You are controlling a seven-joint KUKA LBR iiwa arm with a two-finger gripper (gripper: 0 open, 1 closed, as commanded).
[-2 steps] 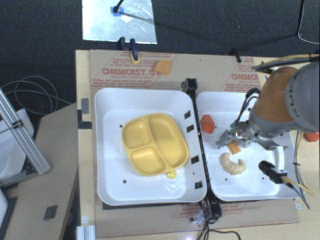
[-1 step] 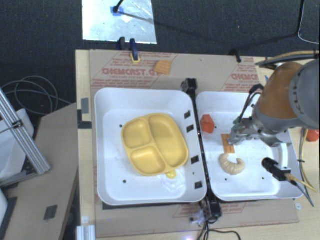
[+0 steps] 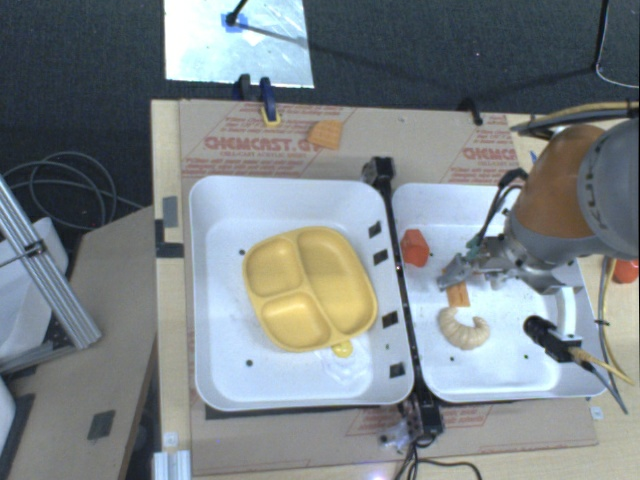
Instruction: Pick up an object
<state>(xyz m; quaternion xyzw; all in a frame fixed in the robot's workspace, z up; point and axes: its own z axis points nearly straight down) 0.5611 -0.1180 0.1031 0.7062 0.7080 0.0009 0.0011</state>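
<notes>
Where the right bin (image 3: 500, 368) comes nearest, a croissant (image 3: 465, 328) lies curled, and just beyond it an orange block (image 3: 458, 295) sits right under the pincer (image 3: 462, 271); whether the pincer is open or closed on the block, I cannot tell. A red piece (image 3: 414, 248) lies farther back, near the wall beside the left bin (image 3: 225, 268), which holds a yellow plate (image 3: 310, 288) with three compartments.

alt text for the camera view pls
The grey-and-orange arm's gripper hangs low in the right bin, right next to a small orange block, with a croissant-shaped toy and a red piece nearby. The left bin holds a yellow divided plate.
</notes>
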